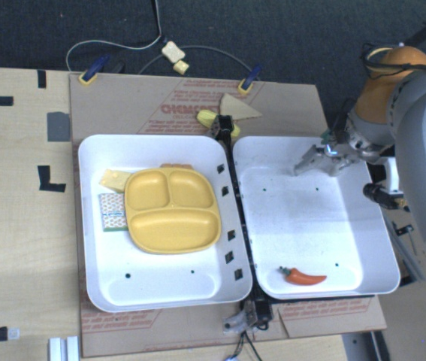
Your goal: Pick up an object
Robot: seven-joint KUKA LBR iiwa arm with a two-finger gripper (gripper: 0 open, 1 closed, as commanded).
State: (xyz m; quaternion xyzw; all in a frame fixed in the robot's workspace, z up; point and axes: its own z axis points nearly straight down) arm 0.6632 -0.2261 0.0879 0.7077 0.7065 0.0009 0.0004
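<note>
A small orange-red chili pepper [303, 277] lies near the front edge of the right bin [273, 201]. In the left bin [152, 292] a yellow divided plate [173, 208] rests on the floor, with a pale yellow wedge [113, 178] and a small patterned packet [111, 211] tucked at its left side. My gripper [310, 161] hangs over the back right part of the right bin, far from the pepper, with nothing visible between its fingers.
The bins sit on a cardboard sheet [197, 100] held by blue clamps at the back. A black divider with clips [231, 201] runs between the bins. A cable with a white connector [172, 51] lies behind the bench.
</note>
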